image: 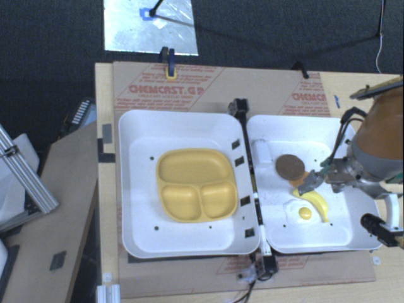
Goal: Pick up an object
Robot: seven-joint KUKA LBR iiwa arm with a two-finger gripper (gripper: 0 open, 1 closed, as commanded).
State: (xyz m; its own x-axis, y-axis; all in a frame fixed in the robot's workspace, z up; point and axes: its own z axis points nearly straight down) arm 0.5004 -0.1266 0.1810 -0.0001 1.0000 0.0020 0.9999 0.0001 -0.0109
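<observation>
We're looking down at the bench (pixel 208 84), where two white bins are sitting side by side. The left bin (pixel 136 169) is holding a yellow divided tray (pixel 192 185). A shiny metal sheet (pixel 148 17) is lying on the dark floor beyond.

Dark blue-grey carpet floor (pixel 50 36) all around. On it, at the top, a shiny silver sheet (pixel 150 17) with a bit of blue tape. Worktop (pixel 265 84) covered with brown cardboard printed in red letters, a yellow clamp (pixel 170 65) at its far edge. At left, a lower tan board (pixel 47 232) and a slanted aluminium rail (pixel 22 175). Thin cables (pixel 382 17) at upper right. Even, soft light.
</observation>
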